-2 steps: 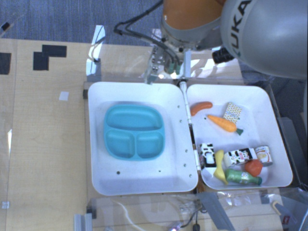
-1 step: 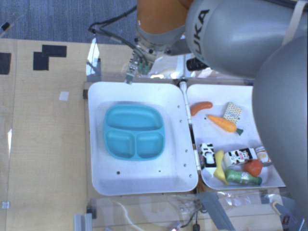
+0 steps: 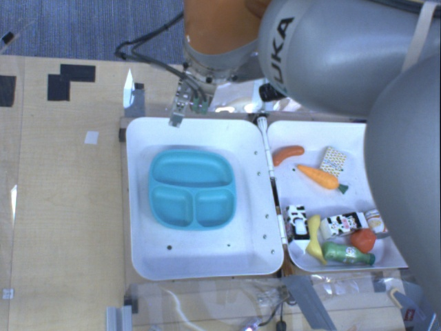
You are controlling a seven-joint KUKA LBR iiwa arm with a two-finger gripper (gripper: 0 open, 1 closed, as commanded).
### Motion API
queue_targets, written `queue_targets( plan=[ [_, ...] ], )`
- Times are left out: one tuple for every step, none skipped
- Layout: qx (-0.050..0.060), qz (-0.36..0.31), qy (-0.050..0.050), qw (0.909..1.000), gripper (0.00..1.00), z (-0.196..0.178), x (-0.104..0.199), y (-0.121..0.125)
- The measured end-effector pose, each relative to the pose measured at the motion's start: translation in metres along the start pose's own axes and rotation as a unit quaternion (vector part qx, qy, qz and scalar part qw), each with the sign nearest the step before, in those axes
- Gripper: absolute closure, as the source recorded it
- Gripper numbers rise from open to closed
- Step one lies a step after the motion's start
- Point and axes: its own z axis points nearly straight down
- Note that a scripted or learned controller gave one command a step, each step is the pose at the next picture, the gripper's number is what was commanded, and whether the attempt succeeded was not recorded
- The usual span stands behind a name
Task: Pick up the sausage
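The sausage (image 3: 287, 154), a short reddish-orange link, lies in the right bin (image 3: 358, 133) near its back left corner, close to the divider between the bins. My gripper (image 3: 185, 106) hangs under the orange wrist band over the back edge of the left bin (image 3: 141, 205), well to the left of the sausage and apart from it. Nothing shows in the gripper.
A blue three-compartment tray (image 3: 193, 188) sits in the left bin. Beside the sausage in the right bin are a carrot (image 3: 319, 176) and a patterned box (image 3: 333, 160). Toward the front lie a black-and-white carton (image 3: 296, 223), a banana (image 3: 314, 237), a green bottle (image 3: 348, 254) and a tomato (image 3: 363, 239). The arm's grey body covers the upper right.
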Motion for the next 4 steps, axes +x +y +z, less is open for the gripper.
queue_targets(
  plan=[
    [0.000,-0.040,-0.001,0.9992,1.00,0.014,-0.014,0.004],
    [-0.001,-0.068,-0.001,0.9977,1.00,0.018,-0.023,0.007],
    [-0.001,-0.090,-0.001,0.9959,1.00,0.000,-0.023,0.007],
    [0.000,0.028,0.000,0.9996,1.00,0.024,-0.014,0.004]
  ],
)
